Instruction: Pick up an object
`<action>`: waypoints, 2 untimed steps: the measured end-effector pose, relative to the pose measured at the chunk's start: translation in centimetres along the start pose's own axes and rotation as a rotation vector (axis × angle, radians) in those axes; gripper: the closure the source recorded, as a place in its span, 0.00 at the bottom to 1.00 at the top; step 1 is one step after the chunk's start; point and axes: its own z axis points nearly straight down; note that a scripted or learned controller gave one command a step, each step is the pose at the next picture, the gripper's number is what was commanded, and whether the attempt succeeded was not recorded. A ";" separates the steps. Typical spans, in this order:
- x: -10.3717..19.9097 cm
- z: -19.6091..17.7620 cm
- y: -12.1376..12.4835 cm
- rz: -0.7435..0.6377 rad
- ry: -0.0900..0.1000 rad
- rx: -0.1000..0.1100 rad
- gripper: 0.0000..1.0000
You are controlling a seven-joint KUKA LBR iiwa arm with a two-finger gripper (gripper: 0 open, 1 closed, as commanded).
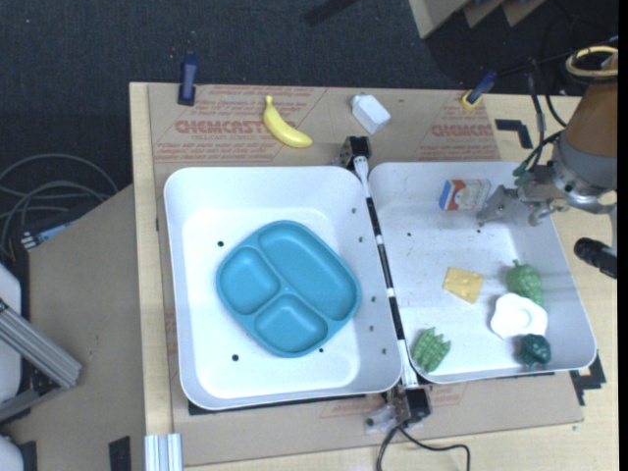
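The right bin (412, 189) holds several small items. A red, white and blue carton (457, 195) lies near its back wall. Further forward are a yellow wedge (463, 284), a light green knobbly piece (525, 282), a white fried-egg shape (517, 316), a dark green piece (534, 349) and a leafy green piece (430, 347). My gripper (514, 204) hangs low over the bin's back right part, just right of the carton. Nothing shows in its grasp.
A blue divided plate (286, 287) lies in the left bin (196, 214). Behind the bins, on the cardboard, are a yellow banana (284, 126), a white block (371, 114) and two blue clips (187, 78). The arm's grey body (589, 160) overhangs the right bin's back right corner.
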 end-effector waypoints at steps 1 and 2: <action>6.0 3.9 -4.6 -0.001 0.001 0.000 0.00; 8.5 3.9 -8.9 0.001 0.000 0.000 0.00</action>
